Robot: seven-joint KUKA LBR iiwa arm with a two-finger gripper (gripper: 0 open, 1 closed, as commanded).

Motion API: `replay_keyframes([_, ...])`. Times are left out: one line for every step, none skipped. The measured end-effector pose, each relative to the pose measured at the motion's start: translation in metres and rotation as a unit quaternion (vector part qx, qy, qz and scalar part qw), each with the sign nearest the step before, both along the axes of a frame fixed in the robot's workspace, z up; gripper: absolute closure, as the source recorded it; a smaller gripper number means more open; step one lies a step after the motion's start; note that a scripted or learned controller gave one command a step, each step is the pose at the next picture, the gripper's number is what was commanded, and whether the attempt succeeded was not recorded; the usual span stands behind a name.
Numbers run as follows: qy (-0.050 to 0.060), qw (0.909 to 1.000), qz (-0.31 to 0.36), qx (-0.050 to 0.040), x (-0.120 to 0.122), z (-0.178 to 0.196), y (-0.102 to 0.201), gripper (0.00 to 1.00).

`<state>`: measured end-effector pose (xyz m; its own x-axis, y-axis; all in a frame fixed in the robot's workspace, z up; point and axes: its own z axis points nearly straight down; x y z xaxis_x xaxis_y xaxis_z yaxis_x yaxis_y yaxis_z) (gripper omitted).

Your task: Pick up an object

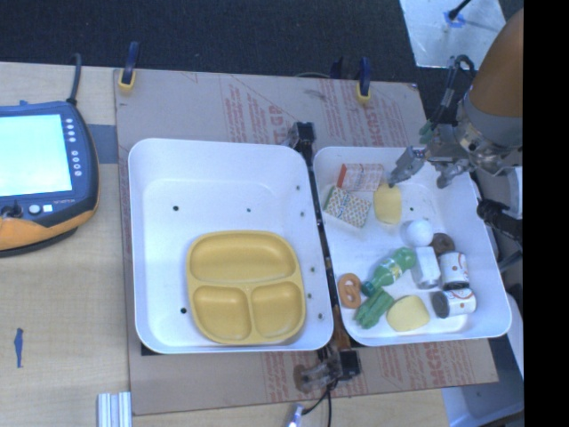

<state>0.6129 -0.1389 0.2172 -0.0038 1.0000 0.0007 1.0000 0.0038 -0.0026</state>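
Cables and a clip [324, 372] sit at the near edge of the bench, btw the two bins.

Far left: tablet controller [40, 172] lies on the bench, well apart from everything. Left bin [151, 163] holds a yellow divided tray [244, 285] and nothing else loose.

Right bin [484, 238] is crowded. Far corner: a checked packet [348, 205] overlapping a reddish packet [361, 177], w/ a pale yellow block [388, 204] just beside them. Middle: a white ball [417, 233]. Near side: an orange ring [348, 288], a green bottle [388, 269], a green pepper-like piece [374, 309], a yellow lemon-like lump [408, 314], white cups [453, 283], all touching or nearly so.

Gripper [418, 163] hangs over the far part of the right bin, above and just right of the yellow block; one dark tip points down toward the block. Can't tell if the fingers are spread or pressed together, the wrist hides them. Nothing visibly held.

Likely target, IMO: the yellow block. Risks:
- tip looks off-centre over the block's top right corner, so it could push it sideways vs. straddle it;
- packets are right beside it, so a finger may land on one and block closing;
- block could slide on smooth bin floor;
- bin's far wall is near, so tight approach.
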Motion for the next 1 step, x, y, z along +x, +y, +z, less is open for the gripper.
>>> replay_keyframes([0.002,1.0,0.0,-0.0005,-0.0058,-0.1008,0.0102,0.0])
